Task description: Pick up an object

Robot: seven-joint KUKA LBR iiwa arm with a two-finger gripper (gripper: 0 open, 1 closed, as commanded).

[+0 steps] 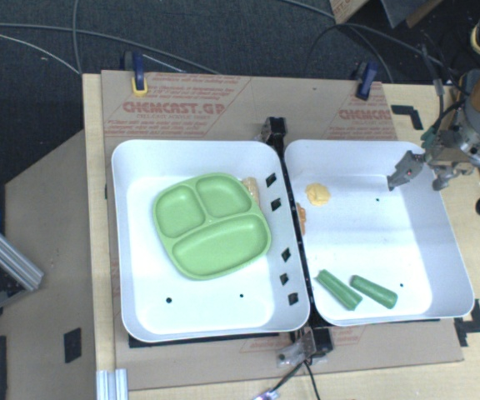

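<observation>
Approach step: pincer point(424, 173) spread, nothing held, over right bin's point(440, 223) far-right corner; green pieces point(356, 290) at its near edge, yellow lump point(318, 193) far-left; next, descent onto one.

A green divided plate point(212, 224) lies in the left bin point(132, 248); two green pieces point(357, 290) in the right bin point(440, 223).

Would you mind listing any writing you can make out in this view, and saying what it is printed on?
"CHEMCAST GP", in red, on the brown protective sheet behind the left bin.
The same red logo seems to repeat on the sheet behind the right bin, at, but there it is too blurred to read surely.
The smaller red lines under both logos are too small to read.
</observation>
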